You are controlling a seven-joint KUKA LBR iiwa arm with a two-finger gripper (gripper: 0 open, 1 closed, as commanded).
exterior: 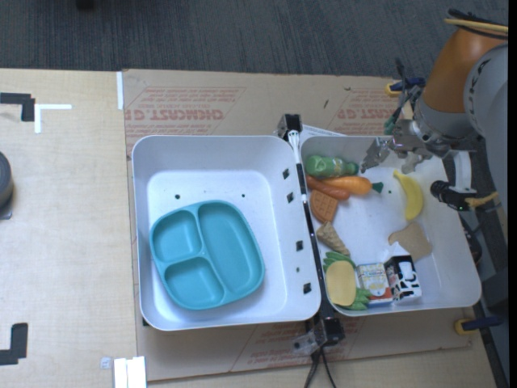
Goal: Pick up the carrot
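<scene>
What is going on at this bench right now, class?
A grey robot arm reaches in from the right over the right bin, which holds toy food. Its gripper hovers at the bin's upper end, just right of the carrot. The carrot lies in the bin beside a green item, not yet lifted. The left bin holds a blue divided plate.

— What are the two bins point(212, 148) made of?
— Smooth white plastic, faintly glossy. The teal tray point(208, 254) in the left one looks like matt plastic, evenly coloured.
— And under them?
— Brown cardboard point(210, 103), dull, with red print; left of it the bench point(60, 241) is pale wood-look board, smooth.
— The food in the right bin?
— The carrot point(346, 186) and banana point(412, 196) read as smooth moulded plastic with a slight sheen.
— The arm?
— Its orange band point(452, 71) is glossy; the gripper point(393, 153) looks like grey metal.
</scene>
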